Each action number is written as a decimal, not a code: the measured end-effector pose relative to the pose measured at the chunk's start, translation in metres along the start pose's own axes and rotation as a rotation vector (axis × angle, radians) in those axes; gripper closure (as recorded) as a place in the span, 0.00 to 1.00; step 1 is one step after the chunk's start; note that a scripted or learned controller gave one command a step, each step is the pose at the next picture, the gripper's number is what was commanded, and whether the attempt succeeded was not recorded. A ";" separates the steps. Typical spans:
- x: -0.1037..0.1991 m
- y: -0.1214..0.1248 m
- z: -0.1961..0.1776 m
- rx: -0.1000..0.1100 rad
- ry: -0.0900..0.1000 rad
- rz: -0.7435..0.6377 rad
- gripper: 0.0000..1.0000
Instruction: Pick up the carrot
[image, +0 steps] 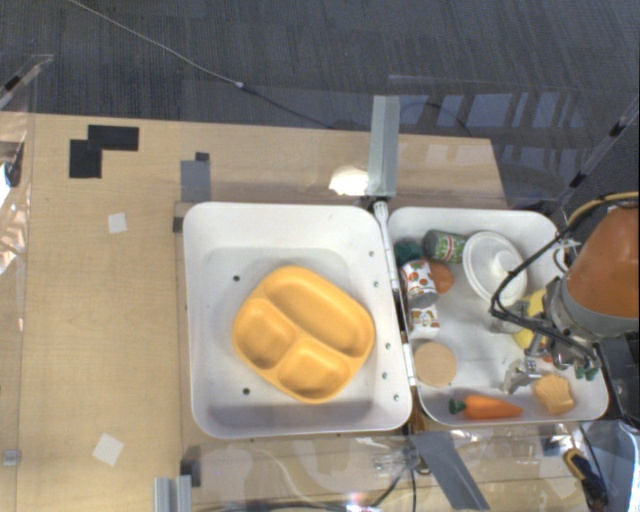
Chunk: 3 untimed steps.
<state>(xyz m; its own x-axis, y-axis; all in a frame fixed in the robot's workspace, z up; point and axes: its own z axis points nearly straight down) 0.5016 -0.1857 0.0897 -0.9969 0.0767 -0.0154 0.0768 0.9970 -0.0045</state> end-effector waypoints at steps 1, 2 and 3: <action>0.011 0.021 -0.001 0.000 -0.003 0.119 0.00; 0.013 0.056 -0.001 -0.001 -0.004 0.114 0.00; 0.016 0.098 -0.001 -0.003 -0.004 0.051 0.00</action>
<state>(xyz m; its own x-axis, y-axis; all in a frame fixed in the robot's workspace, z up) 0.4931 -0.0864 0.0904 -0.9916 0.1276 -0.0197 0.1277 0.9918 -0.0010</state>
